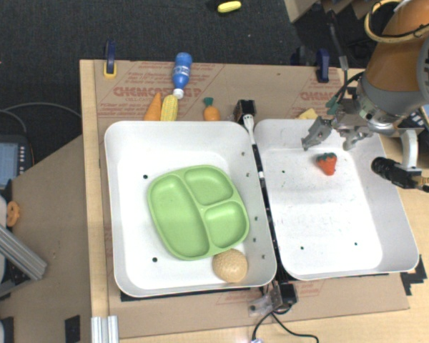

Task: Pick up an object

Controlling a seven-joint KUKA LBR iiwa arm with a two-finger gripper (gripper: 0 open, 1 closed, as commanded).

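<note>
Dark carpet is seen behind a desk (93, 191) topped with brown board, on which two shallow white bins are set side by side. In the left bin (125, 191) a green divided plate (198, 211) is laid flat near the middle, its three compartments bare. A round tan ball (231, 266) is found just beside the plate's near right corner, touching or almost touching its edge, close to the bin's near rim.

In the right bin (343, 227) a small red toy with a green top (328, 163), likely a strawberry, is placed in the far part of the bin, well apart from the near rim. The gripper (334, 137) is held just over the far edge of this bin, above and slightly beyond the red toy. The fingers are spread apart, one to the left and one to the right, and nothing is held between them. The red toy is seen below the gap, not touched by either finger. The grey arm with its orange band (407, 16) is brought in from the far right.

On the board beyond the left bin, a small blue and white bottle (181, 73), an ear of corn (169, 107) and a small carrot (211, 111) are lined up. A yellow object (229, 6) is left on the carpet farther back.
</note>
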